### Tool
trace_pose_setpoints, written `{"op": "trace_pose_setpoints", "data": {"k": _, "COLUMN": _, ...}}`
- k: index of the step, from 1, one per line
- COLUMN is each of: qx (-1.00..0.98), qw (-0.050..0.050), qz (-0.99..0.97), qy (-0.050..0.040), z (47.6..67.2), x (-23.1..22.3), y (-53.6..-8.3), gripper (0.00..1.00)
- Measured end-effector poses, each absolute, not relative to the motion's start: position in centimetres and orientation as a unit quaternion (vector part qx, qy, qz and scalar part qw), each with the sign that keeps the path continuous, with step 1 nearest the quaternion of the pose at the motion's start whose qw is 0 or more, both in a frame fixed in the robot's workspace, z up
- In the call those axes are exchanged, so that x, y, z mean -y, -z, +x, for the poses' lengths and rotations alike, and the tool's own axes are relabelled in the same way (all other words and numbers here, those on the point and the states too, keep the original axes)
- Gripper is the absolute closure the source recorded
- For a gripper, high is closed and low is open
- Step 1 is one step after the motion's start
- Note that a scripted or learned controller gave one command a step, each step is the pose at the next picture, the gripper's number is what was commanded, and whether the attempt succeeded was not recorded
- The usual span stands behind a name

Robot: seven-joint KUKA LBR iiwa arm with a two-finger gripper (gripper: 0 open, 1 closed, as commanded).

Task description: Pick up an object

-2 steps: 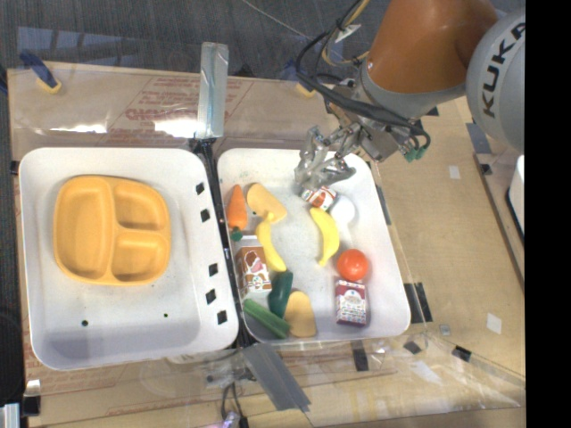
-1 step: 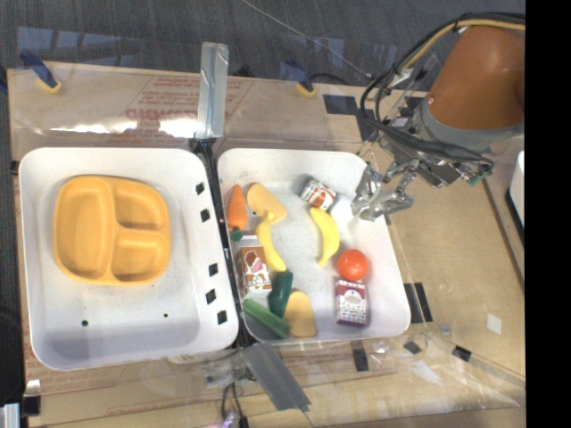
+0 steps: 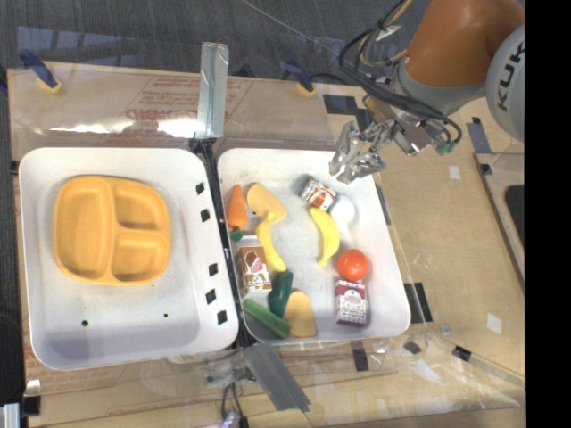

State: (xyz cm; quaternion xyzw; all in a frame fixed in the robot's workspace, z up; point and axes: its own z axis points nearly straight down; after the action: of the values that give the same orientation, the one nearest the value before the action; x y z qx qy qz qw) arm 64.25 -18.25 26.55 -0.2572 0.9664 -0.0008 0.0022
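My gripper (image 3: 354,160) hangs over the far right corner of the right bin (image 3: 385,239), with nothing between its fingers, which look spread apart. Just below it lies a small can (image 3: 318,192) beside a white round piece (image 3: 343,209). A banana (image 3: 325,234), a red tomato (image 3: 353,264) and a small red carton (image 3: 351,302) lie down the bin's right side. A carrot (image 3: 235,207), a yellow curved piece (image 3: 267,205), another carton (image 3: 254,271), a green vegetable (image 3: 280,292) and a yellow slice (image 3: 300,313) fill the left side.
The left bin (image 3: 40,310) holds an orange divided plate (image 3: 111,228). A metal bracket (image 3: 211,87) stands at the far end of the wall between the bins. Cables loop around the arm's orange wrist band (image 3: 455,25).
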Motion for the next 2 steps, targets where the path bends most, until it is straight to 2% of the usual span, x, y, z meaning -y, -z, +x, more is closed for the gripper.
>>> {"op": "trace_pose_setpoints", "data": {"k": 1, "qx": -0.919, "qw": -0.001, "qz": -0.393, "qy": -0.0017, "z": 63.4, "x": 18.6, "y": -16.2, "gripper": 1.0}}
{"op": "trace_pose_setpoints", "data": {"k": 2, "qx": -0.958, "qw": 0.003, "qz": -0.286, "qy": 0.0011, "z": 61.9, "x": 13.5, "y": -22.9, "gripper": 1.0}}
